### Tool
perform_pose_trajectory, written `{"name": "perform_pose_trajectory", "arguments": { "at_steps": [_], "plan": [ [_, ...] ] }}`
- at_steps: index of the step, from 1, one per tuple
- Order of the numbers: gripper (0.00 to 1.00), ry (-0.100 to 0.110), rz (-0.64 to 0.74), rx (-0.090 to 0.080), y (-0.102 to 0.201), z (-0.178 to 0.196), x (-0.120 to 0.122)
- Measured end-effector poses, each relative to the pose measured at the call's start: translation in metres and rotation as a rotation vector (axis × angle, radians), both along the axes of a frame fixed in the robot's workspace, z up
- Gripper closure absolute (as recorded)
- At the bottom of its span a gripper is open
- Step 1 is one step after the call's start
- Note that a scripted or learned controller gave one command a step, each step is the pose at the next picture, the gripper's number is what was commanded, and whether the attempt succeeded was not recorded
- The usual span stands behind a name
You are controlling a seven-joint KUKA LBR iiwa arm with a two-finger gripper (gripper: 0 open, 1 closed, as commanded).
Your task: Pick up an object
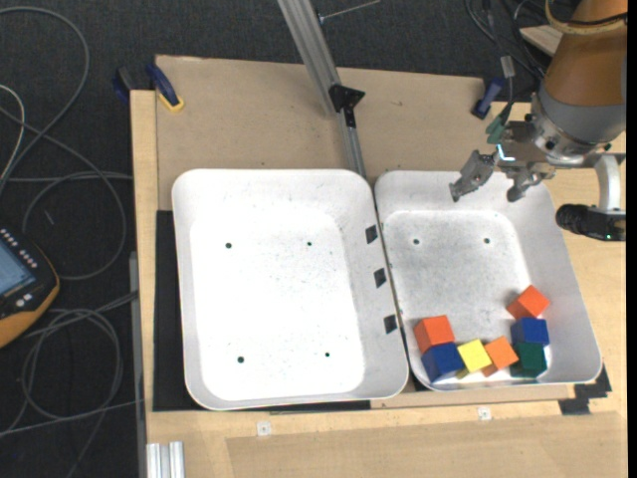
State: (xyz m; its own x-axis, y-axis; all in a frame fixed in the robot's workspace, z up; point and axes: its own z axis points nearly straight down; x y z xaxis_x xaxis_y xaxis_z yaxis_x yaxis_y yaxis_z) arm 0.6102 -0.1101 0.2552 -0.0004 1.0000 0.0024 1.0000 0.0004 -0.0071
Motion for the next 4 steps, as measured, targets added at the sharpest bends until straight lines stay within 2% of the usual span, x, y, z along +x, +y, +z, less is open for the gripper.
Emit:
{"name": "perform_pose_trajectory", "arguments": {
  "at_steps": [1,2,3,4],
  "plan": [
    [0.00,-0.005,0.000,-0.001,0.000,0.003,0.001],
    [0.00,0.000,0.001,-0.001,0.007,-0.047,0.008],
    [0.00,0.000,-0.001,-0.001,0.006,-0.090,0.007],
    [0.00,0.002,0.000,0.000,0.014,-0.150,0.003]
  ]
}}
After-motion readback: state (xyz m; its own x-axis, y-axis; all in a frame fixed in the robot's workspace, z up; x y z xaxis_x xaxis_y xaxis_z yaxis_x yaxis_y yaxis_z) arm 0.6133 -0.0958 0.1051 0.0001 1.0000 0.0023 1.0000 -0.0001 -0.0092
